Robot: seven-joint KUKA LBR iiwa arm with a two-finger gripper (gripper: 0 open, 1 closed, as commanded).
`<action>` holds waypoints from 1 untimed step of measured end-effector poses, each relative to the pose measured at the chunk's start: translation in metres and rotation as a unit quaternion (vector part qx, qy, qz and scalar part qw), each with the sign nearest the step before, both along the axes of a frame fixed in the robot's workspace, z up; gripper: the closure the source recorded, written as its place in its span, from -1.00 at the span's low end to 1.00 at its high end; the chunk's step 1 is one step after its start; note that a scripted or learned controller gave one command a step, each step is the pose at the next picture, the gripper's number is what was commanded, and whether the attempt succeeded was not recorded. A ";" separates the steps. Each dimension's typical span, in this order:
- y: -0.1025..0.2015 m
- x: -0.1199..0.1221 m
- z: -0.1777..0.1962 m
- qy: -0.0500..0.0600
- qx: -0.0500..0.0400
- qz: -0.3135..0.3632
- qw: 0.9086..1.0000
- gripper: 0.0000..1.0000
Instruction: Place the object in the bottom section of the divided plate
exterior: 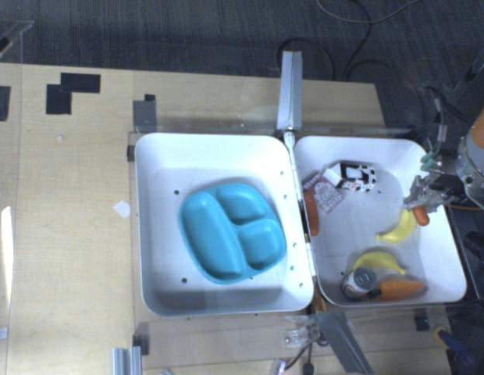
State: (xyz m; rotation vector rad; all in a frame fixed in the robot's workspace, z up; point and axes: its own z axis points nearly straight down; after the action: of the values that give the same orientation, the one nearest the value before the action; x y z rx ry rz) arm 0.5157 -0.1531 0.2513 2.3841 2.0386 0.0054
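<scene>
A blue divided plate (216, 244) lies in the left bin (160, 287), with one long section and two smaller ones, all bare. My gripper (421, 202) hangs over the right bin's (449, 283) right side, coming in from the right edge. A small orange piece (422, 217) sits right at its tip, just above a yellow banana (396, 230). Whether the gripper touches or holds that piece is hidden by its body.
The right bin also holds a black-and-white item (356, 175), a pinkish packet (327, 196), an orange-red stick (311, 212) by the left wall, another yellow fruit (380, 260), a carrot (399, 289) and a round can (361, 282). A metal post (290, 92) stands behind the bins.
</scene>
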 end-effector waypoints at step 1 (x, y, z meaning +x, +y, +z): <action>-0.041 -0.001 -0.052 0.002 0.000 -0.031 1.000 1.00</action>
State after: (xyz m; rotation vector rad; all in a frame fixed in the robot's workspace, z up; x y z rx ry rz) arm 0.5150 -0.1936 0.1990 2.4475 1.9663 0.0012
